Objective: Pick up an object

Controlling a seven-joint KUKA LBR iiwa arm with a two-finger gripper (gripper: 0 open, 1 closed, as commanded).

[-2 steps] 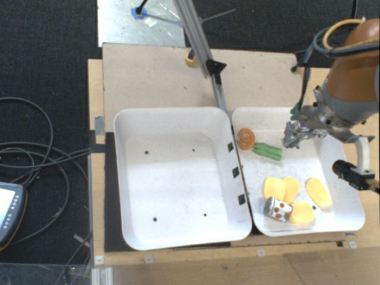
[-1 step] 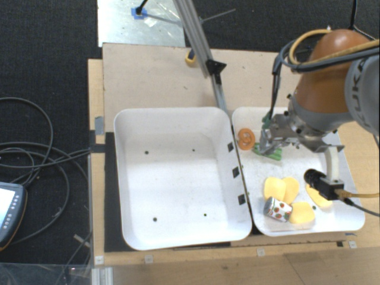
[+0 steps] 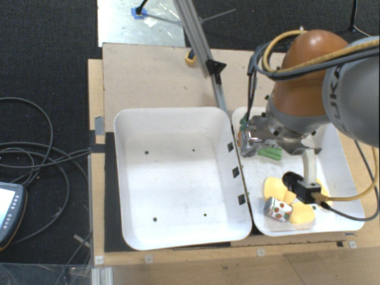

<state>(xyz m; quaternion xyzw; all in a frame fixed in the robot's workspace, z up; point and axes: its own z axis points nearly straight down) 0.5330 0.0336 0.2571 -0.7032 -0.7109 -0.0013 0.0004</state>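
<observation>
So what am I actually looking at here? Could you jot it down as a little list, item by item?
arm: grey with an orange band, reaching in from the right over the right bin
left bin: shallow, white
right bin: shallow, white, holding the objects
yellow pieces: near the front of the right bin
spotted block: white with coloured dots, beside the yellow pieces
green object: under the arm's wrist, partly hidden
jaws: hidden by the arm, state cannot be told
cables: on the dark floor, left of the bench
</observation>
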